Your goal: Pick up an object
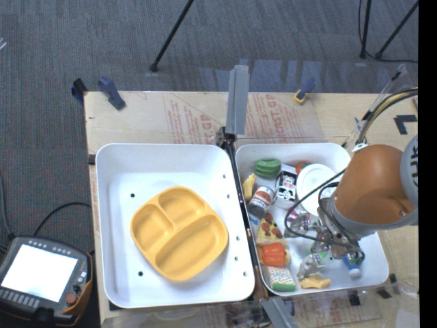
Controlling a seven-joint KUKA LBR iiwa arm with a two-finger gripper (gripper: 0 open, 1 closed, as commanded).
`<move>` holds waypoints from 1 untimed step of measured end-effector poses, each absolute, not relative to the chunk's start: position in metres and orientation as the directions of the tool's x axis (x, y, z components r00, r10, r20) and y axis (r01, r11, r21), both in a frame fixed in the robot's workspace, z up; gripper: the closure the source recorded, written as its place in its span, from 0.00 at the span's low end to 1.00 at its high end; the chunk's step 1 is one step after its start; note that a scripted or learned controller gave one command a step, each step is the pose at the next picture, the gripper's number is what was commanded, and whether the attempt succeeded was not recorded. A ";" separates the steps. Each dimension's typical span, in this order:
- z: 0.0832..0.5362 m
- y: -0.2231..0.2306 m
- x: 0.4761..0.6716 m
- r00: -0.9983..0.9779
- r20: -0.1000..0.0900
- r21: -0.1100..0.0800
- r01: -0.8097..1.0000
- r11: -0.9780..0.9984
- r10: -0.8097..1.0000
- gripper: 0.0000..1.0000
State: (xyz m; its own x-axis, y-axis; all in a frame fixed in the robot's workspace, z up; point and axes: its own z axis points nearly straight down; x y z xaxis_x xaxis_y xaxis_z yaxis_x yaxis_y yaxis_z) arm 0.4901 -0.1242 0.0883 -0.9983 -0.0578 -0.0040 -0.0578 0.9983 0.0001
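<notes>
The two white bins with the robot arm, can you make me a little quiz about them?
1. True or false: the yellow tray lies in the left bin.
2. Which bin is the gripper over? A left, B right.
3. What colour is the round lid-like thing at the back of the right bin?

Key: 1 true. 2 B. 3 green.

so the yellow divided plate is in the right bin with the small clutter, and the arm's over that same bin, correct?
Not quite. The camera view shows the yellow divided plate alone in the left bin. The small clutter, such as the can and green piece, is in the right bin, and the arm is over that right bin.
</notes>
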 end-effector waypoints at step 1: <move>0.088 -0.099 0.603 -0.976 -0.001 0.002 0.216 0.976 0.216 0.00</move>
